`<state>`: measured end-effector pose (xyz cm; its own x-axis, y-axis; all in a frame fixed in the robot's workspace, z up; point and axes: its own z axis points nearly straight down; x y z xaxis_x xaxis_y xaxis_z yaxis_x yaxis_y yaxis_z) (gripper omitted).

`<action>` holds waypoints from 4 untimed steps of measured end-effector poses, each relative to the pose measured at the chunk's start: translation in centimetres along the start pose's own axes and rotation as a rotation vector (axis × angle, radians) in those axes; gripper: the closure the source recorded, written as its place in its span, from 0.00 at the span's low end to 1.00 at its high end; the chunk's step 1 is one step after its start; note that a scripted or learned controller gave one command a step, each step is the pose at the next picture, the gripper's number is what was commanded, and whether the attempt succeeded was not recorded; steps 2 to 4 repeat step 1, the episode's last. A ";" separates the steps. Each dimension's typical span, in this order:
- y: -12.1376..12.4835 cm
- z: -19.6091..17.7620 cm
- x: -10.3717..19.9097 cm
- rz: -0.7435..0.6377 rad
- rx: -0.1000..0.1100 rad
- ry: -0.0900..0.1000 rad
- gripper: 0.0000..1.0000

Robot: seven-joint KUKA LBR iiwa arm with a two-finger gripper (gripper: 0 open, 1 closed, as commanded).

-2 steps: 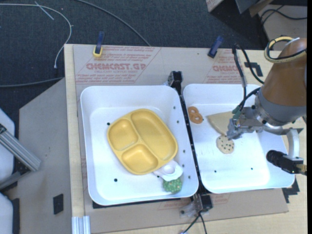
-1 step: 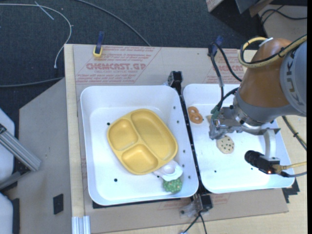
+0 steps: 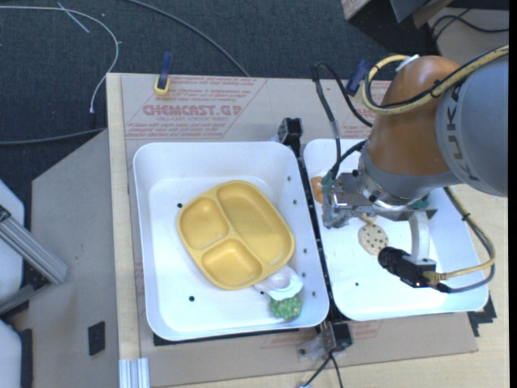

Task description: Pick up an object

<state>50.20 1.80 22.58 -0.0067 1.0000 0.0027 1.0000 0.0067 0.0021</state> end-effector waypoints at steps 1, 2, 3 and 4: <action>-0.2 0.9 4.7 0.002 0.005 0.000 1.00; -0.2 0.9 4.7 0.002 0.005 0.000 1.00; -0.2 0.9 4.7 0.002 0.005 0.000 1.00; -0.2 0.9 4.7 0.002 0.005 0.000 1.00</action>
